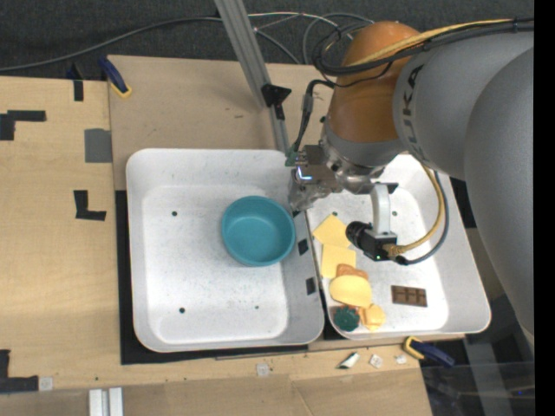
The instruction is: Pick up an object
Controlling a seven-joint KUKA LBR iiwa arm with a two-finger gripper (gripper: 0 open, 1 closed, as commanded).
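The arm comes in over the right bin (451, 319), and its hand (301, 193) sits low at the ridge where the two bins meet, just beside the upper right rim of the blue bowl (257, 230). Whether the hand is spread or pressed together cannot be told — wrist hardware and cabling cover it from above.

The blue bowl rests in the left bin (165, 258), right of that bin's middle and close to the shared ridge. Right of the bowl, across the ridge, lie the other candidates: a yellow wedge (331, 230), a pale yellow block (338, 257) below it, an orange-yellow lump (351, 289), a small dark green piece (346, 319) and, farther right, a brown chocolate bar (408, 296).

Nothing appears lifted, so the pick looks not yet done. Judging by position, the bowl's rim or the yellow wedge is the likely target — the grasp and the lift are left.
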